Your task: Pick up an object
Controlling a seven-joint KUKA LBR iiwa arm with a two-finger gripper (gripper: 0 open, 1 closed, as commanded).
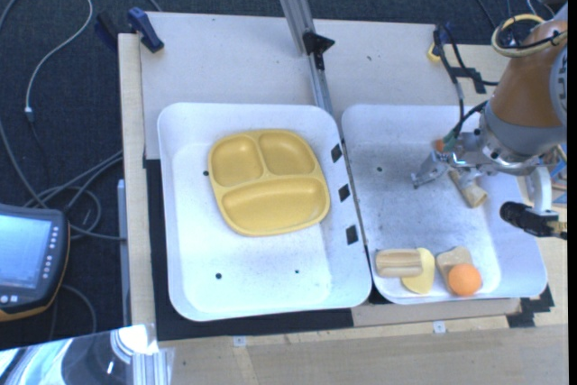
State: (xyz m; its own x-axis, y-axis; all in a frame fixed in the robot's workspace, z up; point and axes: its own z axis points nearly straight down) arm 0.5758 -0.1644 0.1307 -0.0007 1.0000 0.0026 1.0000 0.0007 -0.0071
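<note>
The grey arm with the orange band reaches in over the right-hand white bin (397,140), and its gripper (439,169) hangs low near the middle of that bin's right half. Whether the fingers are spread or closed cannot be told from here: they are small, dark and partly under the wrist.

A pale tan wooden block (470,190) lies just beside the gripper, towards the bin's right wall. Three more candidates sit along the bin's near edge: a beige bread-like roll (398,262), a pale yellow wedge (419,277) touching it, and an orange ball (464,280) at the near right corner, with a tan lump (453,260) pressed against it.

Judging by this, the likeliest failure is a miss on the wooden block. It lies at a slant and partly beneath the wrist, so the fingers may come down on one end and knock it aside instead of straddling it. A try for the near-edge cluster risks catching two touching things at once, or rolling the ball away against the wall.

The left-hand white bin (189,284) holds a yellow three-compartment plastic plate (268,180), well apart from the arm. The block's far end is hidden by the wrist.
</note>
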